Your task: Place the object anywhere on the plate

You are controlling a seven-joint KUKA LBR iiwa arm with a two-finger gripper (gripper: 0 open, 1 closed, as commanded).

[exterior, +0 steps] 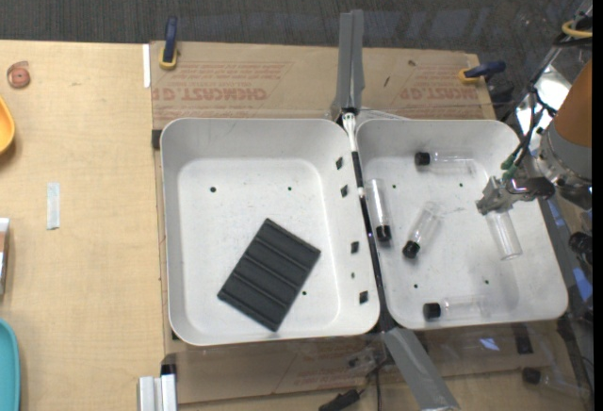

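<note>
A dark ridged rectangular plate [270, 274] lies tilted on the floor of the left bin [188, 211]. Several clear tubes with black caps lie in the right bin [546, 301]: one near the back [445, 158], one along the left wall [378, 206], one in the middle [422, 228], one near the front [459, 308]. My gripper [492, 200] hangs over the right side of the right bin. Another clear tube [505, 236] lies just below and to the right of it; whether the two touch is unclear.
A metal bar [350, 60] runs back from the seam between the bins. Clamps [170, 43] [480, 72] hold the cardboard behind them. The wooden bench on the left bears small items, an orange dish edge [5, 126] and a teal edge [8, 367].
</note>
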